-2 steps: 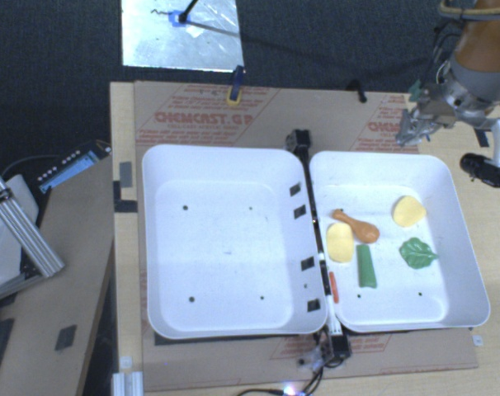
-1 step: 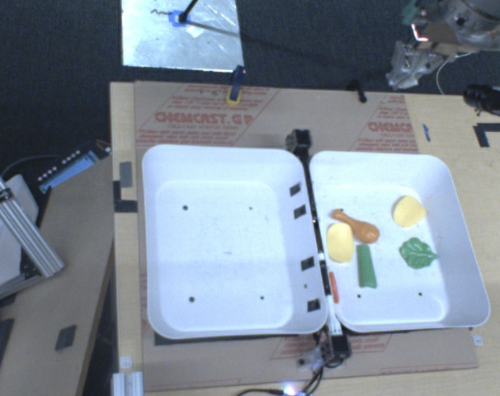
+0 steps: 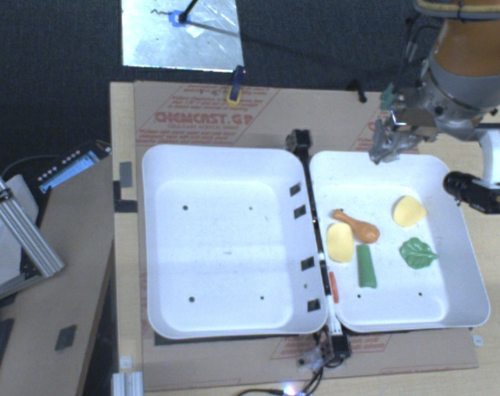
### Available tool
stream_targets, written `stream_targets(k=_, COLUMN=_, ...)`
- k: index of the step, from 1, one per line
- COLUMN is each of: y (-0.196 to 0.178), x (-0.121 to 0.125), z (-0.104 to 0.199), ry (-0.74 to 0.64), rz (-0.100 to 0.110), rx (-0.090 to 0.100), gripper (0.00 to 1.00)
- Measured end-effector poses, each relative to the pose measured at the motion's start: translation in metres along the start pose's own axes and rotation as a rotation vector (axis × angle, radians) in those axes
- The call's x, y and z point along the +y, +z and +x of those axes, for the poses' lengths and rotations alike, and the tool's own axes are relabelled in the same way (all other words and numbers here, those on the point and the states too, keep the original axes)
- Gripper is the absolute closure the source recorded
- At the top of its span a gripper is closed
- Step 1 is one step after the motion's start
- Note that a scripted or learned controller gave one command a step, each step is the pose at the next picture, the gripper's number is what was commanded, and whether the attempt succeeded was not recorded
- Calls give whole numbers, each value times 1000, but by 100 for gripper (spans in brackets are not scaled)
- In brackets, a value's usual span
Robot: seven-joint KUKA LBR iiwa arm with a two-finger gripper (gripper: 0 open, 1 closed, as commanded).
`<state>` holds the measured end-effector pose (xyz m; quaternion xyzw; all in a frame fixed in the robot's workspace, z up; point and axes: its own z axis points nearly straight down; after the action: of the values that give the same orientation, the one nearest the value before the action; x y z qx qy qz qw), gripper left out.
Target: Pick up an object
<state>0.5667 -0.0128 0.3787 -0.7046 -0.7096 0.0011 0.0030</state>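
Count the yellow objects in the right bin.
2. One yellow piece lies near the bin's left wall, beside the green stick; the other yellow piece lies further right, above the green leafy piece.

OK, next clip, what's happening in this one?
A KUKA arm reaches in from the right, its gripper hanging above the far edge of the right bin with nothing between its fingers. In that bin lie a yellow oval piece, a green leafy piece, a green stick, an orange drumstick-shaped toy and a pale yellow piece. Nothing has been picked yet.
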Motion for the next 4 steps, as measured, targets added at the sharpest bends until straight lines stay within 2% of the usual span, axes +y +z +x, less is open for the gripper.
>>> stream_targets(k=1, y=-22, x=-57, z=51, ry=-4, rz=-9, rx=0, gripper=100)
stream_targets(k=2, y=-67, x=-41, z=98, ry=-2, rz=-13, rx=0, gripper=100)
stream_targets(k=3, y=-99, x=-12, z=132, ry=0, rz=-13, rx=0, gripper=100)
stream_targets(k=4, y=-10, x=-83, z=203, ry=-6, rz=4, rx=-3, gripper=100)
